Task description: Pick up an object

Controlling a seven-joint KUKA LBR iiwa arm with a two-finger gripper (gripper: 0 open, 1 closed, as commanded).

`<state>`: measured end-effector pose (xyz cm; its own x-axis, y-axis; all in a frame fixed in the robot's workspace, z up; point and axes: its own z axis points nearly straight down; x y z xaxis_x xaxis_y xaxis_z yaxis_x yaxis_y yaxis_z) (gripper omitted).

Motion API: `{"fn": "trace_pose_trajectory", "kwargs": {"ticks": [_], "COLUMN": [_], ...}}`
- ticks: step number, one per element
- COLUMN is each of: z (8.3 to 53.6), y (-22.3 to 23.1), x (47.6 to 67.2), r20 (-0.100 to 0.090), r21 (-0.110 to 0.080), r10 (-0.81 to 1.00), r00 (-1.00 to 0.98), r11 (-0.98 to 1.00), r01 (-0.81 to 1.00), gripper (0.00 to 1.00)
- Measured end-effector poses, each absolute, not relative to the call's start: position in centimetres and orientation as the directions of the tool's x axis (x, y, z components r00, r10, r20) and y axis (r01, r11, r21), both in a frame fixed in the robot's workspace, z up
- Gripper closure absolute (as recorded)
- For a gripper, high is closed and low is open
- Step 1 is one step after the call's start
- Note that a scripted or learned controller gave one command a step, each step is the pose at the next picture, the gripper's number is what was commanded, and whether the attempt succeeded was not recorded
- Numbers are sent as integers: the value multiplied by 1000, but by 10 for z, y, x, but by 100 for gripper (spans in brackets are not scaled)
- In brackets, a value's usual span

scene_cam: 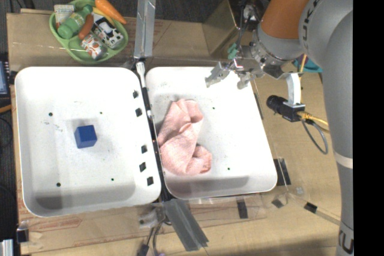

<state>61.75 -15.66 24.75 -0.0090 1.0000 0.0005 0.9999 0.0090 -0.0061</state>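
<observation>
Tan bench (180,33) on dark carpet, two shallow white bins side by side on it.

Target candidate 1: pink cloth (183,139). It lies crumpled in the right bin (243,135), left of that bin's centre and close to the wall shared with the left bin (60,180). It runs from about the bin's middle down toward its 6 o'clock edge. It is loose on the floor and nothing touches it.

Gripper (229,77): I read it as released. The two fingers (215,77) are spread, with nothing between them. It hangs over the 12 o'clock rim of the right bin. The cloth sits at roughly 7 o'clock from it, clearly apart, with bare bin floor between them. No contact.

Target candidate 2: blue cube (86,136). It sits alone in the left bin, a little left of centre. It is at 9 o'clock from the cloth and about 8 o'clock from the gripper, well apart from both, with the bin walls in between.

The grey arm (321,33) with its orange band (287,4) comes in from 3 o'clock.

Outside the bins, at 11 o'clock of the bench, there is a green bowl (54,30) of toy food with an orange carrot (110,9) on top. A grey metal bar (144,27) stands just right of the bowl, above the seam between the bins.
</observation>
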Motion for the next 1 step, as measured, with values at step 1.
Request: {"fn": "trace_pose_trajectory", "kwargs": {"ticks": [1], "z": [120], "y": [-123], "x": [606], "r20": [2], "r21": [-6], "r10": [984], "r00": [-180], "r11": [180], "r01": [984], "gripper": [0]}}
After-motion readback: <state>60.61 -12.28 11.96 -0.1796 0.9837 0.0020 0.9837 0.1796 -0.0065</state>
